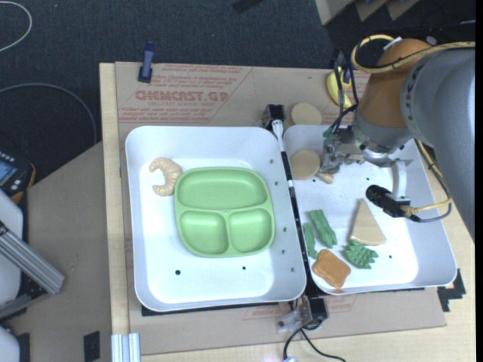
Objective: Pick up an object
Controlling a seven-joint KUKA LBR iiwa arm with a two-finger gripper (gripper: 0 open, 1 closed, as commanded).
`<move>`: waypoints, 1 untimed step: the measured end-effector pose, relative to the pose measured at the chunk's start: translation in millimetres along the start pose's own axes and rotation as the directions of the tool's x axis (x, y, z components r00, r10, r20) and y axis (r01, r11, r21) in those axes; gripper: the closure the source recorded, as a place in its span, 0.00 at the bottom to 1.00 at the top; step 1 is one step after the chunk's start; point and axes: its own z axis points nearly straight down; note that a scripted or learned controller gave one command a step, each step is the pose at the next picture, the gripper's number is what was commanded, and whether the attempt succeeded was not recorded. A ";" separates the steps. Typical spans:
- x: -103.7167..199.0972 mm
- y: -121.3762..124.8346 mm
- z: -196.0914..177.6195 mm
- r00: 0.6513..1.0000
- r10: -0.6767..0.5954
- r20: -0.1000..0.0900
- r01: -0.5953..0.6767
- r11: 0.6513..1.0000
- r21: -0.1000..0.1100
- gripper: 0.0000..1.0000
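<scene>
- Camera view: gripper low over the right bin's far-left corner, beside a tan round cookie; its state cannot be told
- Cookie judged light, rigid, smooth; best taken across its edges
- Croissant and green tray occupy the left bin

A blue clip lies on the printed cardboard sheet.

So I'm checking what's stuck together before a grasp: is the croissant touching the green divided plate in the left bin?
Touching. The camera view shows the croissant lying against the upper left rim of the green divided plate, with no white gap between them.
</scene>
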 end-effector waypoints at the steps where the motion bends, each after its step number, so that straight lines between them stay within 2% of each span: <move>1: 2.8 -28.4 -1.3 1.000 -0.001 -0.001 0.001 1.000 -0.004 1.00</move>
